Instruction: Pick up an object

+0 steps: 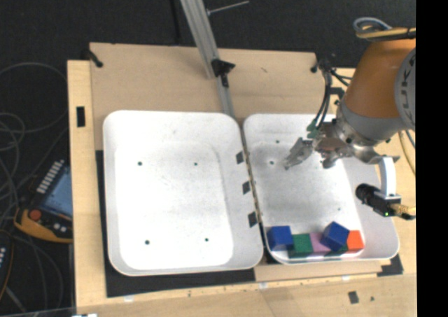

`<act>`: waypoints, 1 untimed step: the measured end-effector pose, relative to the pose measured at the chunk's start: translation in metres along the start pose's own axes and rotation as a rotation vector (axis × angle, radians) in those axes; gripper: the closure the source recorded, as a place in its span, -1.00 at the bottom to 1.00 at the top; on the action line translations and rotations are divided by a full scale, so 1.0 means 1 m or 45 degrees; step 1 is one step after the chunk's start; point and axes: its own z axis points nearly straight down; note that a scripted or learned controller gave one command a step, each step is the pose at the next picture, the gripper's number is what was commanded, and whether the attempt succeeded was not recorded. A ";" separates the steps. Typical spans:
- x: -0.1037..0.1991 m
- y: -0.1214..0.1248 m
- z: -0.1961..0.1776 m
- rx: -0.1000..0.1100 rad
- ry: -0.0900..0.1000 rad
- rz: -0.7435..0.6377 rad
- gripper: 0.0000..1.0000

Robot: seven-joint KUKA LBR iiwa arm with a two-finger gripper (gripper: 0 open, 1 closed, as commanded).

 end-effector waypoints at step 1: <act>-0.074 -0.034 0.125 0.015 0.003 0.001 -1.00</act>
